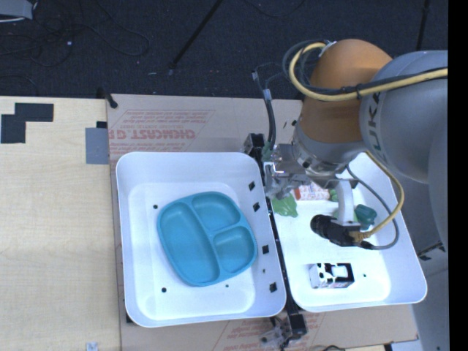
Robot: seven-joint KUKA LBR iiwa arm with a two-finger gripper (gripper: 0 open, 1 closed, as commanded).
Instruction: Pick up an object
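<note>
My gripper (pixel 281 175) hangs low over the far left corner of the right bin (pixel 398 287), under the grey arm with its orange band. Just in front of it lies a green object (pixel 284 207), close to the bin's left wall. A red and white packet (pixel 313 193) sits beside the green object, partly under the wrist. A small teal object (pixel 364 213) lies further right. Near the bin's front edge rests a black and white object (pixel 330 275). Whether anything sits in the gripper is hidden by the wrist.
The left bin (pixel 135 174) holds a blue divided plate (pixel 206 236). A raised divider with black clips (pixel 265 248) runs between the two bins. Cardboard lies under both bins on the wooden bench.
</note>
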